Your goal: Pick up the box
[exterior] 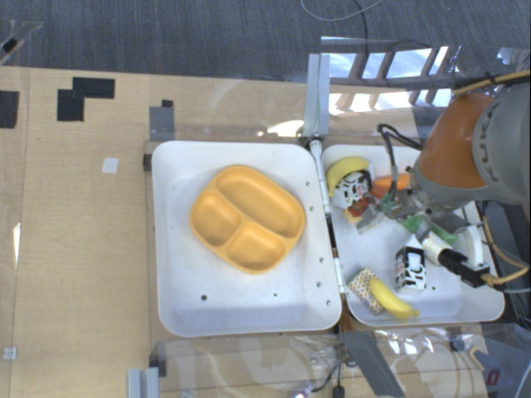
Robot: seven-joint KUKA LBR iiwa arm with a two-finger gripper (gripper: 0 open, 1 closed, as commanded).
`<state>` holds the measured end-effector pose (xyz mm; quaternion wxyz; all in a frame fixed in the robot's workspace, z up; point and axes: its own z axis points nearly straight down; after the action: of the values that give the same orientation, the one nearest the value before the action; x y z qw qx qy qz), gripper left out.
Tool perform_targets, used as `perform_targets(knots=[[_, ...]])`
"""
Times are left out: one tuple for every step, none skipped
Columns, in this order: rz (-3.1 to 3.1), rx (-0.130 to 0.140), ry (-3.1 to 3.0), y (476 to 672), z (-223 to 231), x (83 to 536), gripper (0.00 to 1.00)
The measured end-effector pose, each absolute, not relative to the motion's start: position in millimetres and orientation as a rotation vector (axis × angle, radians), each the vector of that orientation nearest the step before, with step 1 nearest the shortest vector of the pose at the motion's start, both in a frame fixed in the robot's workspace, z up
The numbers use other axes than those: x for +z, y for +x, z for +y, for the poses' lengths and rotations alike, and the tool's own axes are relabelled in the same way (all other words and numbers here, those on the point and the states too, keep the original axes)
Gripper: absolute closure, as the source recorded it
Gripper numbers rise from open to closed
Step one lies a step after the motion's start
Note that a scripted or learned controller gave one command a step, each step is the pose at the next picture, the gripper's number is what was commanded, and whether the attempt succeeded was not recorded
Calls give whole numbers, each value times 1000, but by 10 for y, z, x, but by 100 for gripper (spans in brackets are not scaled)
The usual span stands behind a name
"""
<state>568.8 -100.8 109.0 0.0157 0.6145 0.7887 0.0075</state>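
No text, label, brand or number is showing legibly anywhere on the tabletop (75, 222), the two white bins (178, 305) or the objects lying at right of frame.

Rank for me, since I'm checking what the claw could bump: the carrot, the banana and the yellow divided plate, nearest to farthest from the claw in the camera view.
From the claw:
1. Carrot, just above it, right bin.
2. Banana, lower down, near the right bin's front edge.
3. Yellow divided plate, far left, in the left bin.
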Motion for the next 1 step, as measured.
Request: perform_targets(knots=[[2169,5,2267,5493,-1064,1339,0]])
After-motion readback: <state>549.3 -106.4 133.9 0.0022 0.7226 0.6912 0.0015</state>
